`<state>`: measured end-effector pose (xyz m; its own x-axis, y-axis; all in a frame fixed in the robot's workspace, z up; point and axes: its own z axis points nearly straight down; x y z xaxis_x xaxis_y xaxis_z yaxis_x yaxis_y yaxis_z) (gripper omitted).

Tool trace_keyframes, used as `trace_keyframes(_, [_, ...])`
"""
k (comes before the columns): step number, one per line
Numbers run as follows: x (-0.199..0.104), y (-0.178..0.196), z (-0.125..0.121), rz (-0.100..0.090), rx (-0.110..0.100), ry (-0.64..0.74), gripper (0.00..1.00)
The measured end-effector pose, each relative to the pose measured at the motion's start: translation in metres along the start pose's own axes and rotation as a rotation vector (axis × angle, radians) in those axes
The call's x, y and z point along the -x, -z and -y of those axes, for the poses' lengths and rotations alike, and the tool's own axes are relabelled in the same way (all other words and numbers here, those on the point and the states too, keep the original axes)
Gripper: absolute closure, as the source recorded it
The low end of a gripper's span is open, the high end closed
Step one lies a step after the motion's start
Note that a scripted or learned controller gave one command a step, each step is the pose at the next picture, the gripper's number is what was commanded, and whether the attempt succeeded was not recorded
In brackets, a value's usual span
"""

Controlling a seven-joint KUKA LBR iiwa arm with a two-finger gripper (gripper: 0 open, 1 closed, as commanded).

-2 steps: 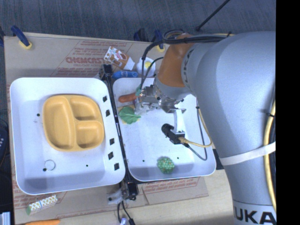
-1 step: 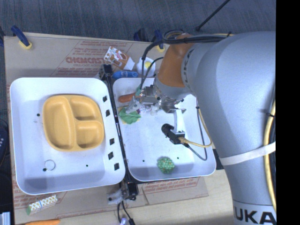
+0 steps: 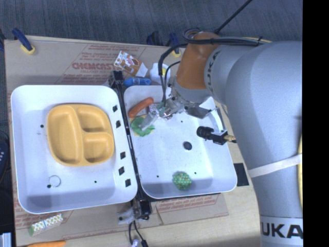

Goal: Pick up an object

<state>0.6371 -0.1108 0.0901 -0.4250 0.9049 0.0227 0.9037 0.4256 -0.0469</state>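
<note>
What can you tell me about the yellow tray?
The yellow tray lies flat in the left white bin, a little above the bin's middle. It looks like smooth plastic, with rounded corners and three sunken sections: one long section on its left, two smaller ones on its right. Nothing sits in it, and it rests on the bin floor.

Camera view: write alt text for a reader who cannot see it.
A grey robot arm reaches from the right into the right white bin, its gripper low over an orange carrot-like toy and a green leafy piece. A green ball lies near that bin's front edge; the left bin holds a yellow divided tray.
</note>
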Motion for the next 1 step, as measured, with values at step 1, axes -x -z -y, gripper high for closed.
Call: trace_keyframes(1, [-0.0628,0.1032,-0.034,0.02,0.048,-0.108,0.0])
